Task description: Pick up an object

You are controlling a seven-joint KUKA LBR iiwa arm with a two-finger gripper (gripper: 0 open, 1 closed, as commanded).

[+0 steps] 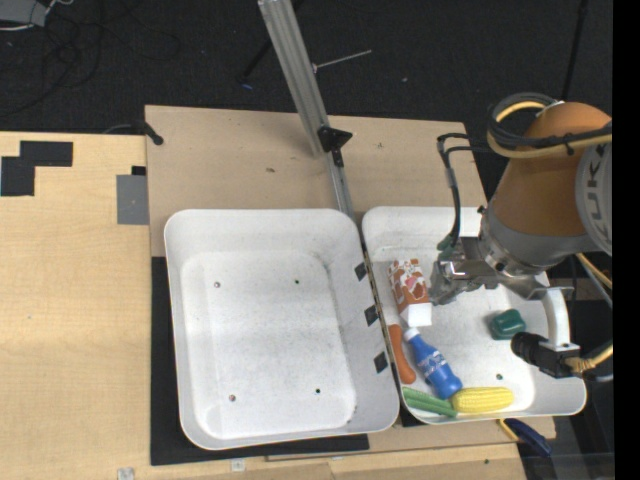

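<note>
We see gripper [449,276] low over right bin [400,226], near its left-centre. Fingers blurred against arm body; we cannot tell how far apart, nor any object between them. Red-white packet [408,281] just beside claw, left of it. Blue bottle [431,357], orange stick [400,353], corn cob [484,400], green block [506,322] lie nearer front. Left bin [190,238] alongside.

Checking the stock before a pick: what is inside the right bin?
In the right bin: a red packet, blue bottle, orange stick, corn cob, green block. The arm covers its far corner.
</note>
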